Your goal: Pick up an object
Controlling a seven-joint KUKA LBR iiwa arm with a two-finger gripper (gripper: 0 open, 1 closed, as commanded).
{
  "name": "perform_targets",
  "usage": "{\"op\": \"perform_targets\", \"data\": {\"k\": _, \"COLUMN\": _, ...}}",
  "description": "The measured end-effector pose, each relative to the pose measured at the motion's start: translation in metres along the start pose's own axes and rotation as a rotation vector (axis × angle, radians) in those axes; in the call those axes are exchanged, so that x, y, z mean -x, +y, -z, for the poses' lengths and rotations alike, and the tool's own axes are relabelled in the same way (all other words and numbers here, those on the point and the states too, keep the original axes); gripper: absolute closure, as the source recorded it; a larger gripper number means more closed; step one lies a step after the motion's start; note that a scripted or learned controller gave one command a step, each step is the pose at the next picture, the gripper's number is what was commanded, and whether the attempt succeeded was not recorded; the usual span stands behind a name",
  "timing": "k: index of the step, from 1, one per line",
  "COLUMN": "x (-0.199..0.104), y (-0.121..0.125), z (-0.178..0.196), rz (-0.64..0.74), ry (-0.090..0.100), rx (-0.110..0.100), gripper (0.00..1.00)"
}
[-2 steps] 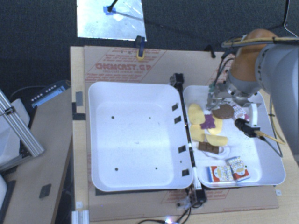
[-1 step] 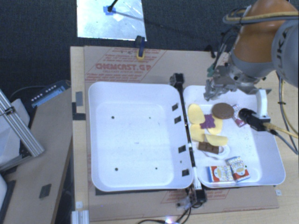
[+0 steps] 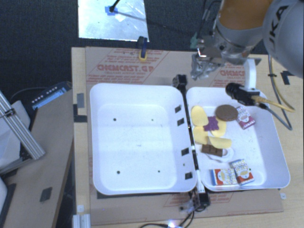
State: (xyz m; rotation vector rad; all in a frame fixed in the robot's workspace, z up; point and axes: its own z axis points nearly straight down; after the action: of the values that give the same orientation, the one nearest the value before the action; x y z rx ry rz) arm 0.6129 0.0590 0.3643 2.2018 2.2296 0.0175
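Dark carpet lay beyond the bench [image 3: 57,127], on which two shallow white bins sat side by side over a printed cardboard sheet [image 3: 123,63]. At the bench's far edge a yellow clamp [image 3: 142,49] gripped the sheet. Nothing but bare floor showed in the left bin [image 3: 137,137], while the right bin [image 3: 270,151] carried all the objects. Near its left wall lay yellow pieces [image 3: 198,116] with a purple piece [image 3: 212,124] between them, and a dark brown bar [image 3: 212,150] just in front. A round brown disc [image 3: 226,112] sat toward the far edge, beside a small red-and-white packet [image 3: 245,118]. Two small cartons [image 3: 232,173] rested at the near edge. The gripper [image 3: 204,69] hung above the right bin's far-left corner, over the cardboard, apart from every object. Whether its fingers stood apart or closed could not be told; nothing showed between them.
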Motion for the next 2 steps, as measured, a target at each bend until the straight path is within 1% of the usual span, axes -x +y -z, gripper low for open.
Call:
{"op": "perform_targets", "data": {"k": 1, "x": -0.074, "y": 0.023, "z": 0.054, "rz": -0.001, "ry": 0.002, "rx": -0.004, "gripper": 1.0}}
{"op": "perform_targets", "data": {"k": 2, "x": -0.154, "y": 0.026, "z": 0.14, "rz": 0.0, "ry": 0.004, "rx": -0.002, "gripper": 1.0}}
